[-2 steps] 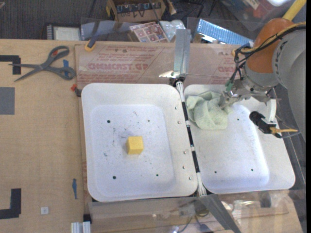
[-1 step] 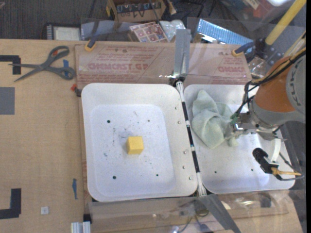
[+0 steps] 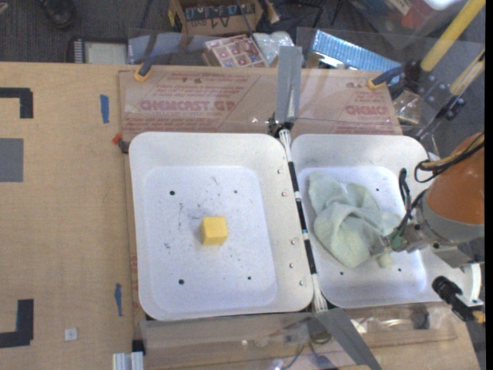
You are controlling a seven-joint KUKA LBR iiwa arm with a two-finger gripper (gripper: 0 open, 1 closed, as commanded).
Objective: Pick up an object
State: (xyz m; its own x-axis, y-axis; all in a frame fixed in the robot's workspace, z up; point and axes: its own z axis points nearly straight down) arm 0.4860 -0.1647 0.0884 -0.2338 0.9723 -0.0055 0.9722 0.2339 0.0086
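Right now, from the camera view, the end effector (image 3: pixel 391 243) sits low at the pale green cloth's (image 3: pixel 348 220) right edge in the right bin (image 3: pixel 362 299); grip state — cannot tell. The cloth spreads leftward from it.

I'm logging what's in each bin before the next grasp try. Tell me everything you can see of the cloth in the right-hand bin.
The cloth is pale green-white, soft and looks like thin fabric, crumpled into a loose heap with folds and ridges. It lies on the floor of the right bin, filling much of its middle and reaching toward the wall beside the other bin. The pincer sits at its lower right edge, right against the fabric; whether it grips any cloth cannot be told.
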